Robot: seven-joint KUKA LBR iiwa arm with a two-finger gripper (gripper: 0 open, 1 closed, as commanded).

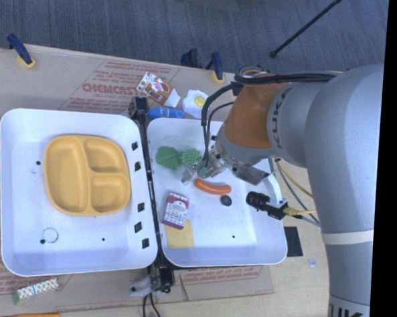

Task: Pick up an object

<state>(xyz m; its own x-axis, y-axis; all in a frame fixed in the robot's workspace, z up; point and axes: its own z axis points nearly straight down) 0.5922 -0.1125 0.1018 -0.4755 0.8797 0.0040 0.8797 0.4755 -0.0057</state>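
Bins sit side by side on the brown cardboard-covered surface [89, 81], the left bin [12, 243] holding a yellow divided tray [87, 174] in its upper middle. The right bin [246, 251], in the centre of the frame, holds several small things: a green leafy toy [175, 157] near its upper left, an orange sausage-shaped piece [213, 186] just right of centre, a small dark round piece [226, 200] just below and right of the sausage, a small red and white packet [176, 210] lower left, and a yellow flat square [180, 235] partly under that packet. The arm [320, 142] comes in from the right of the frame, its orange band above the right bin. The pincer [203, 168] hangs low between the green toy and the sausage, close to both; whether its tips are apart or together cannot be told. Beyond the bins, at the upper middle of the frame, lie a patterned packet [152, 87], a blue thing [165, 112] and a white and yellow thing [196, 101].
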